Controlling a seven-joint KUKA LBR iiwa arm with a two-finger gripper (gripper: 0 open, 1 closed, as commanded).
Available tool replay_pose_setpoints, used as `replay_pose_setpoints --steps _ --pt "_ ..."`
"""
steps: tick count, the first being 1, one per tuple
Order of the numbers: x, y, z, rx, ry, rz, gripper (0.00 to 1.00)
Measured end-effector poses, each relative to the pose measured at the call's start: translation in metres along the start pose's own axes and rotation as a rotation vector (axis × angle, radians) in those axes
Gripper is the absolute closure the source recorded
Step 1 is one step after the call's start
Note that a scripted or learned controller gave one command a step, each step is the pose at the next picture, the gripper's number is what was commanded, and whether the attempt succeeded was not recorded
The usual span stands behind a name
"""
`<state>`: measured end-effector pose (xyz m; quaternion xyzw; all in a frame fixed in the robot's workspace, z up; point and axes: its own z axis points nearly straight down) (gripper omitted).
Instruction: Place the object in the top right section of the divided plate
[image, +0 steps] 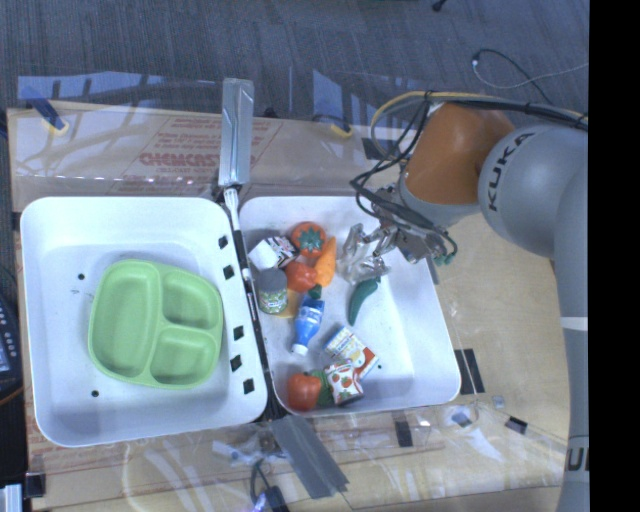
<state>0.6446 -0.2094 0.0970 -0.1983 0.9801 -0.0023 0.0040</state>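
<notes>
A light green divided plate (155, 322) with three sections lies in the left bin (60, 230). The right bin (425, 330) holds several toy items: an orange and red vegetable pile (310, 255), a small jar (272, 292), a blue and white bottle (307, 326), a green pepper (362, 296), a juice carton (348, 365) and a red tomato (303, 390). My gripper (365, 252) hangs low over the upper middle of the right bin, just above the green pepper and to the right of the orange vegetables. Nothing shows between its fingers.
A metal divider strip (236, 130) runs between the two bins. Black cables (390, 170) loop around the arm's wrist. The arm's grey body (540, 190) fills the upper right, over the bench beside the right bin.
</notes>
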Motion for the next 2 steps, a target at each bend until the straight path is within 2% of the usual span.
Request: replay_pose_setpoints --steps 1,2 --pt "-0.0036 -0.0026 -0.0358 -0.003 0.003 0.033 1.00" --pt "-0.0032 -0.0024 -0.0350 -0.004 0.004 0.034 0.00"
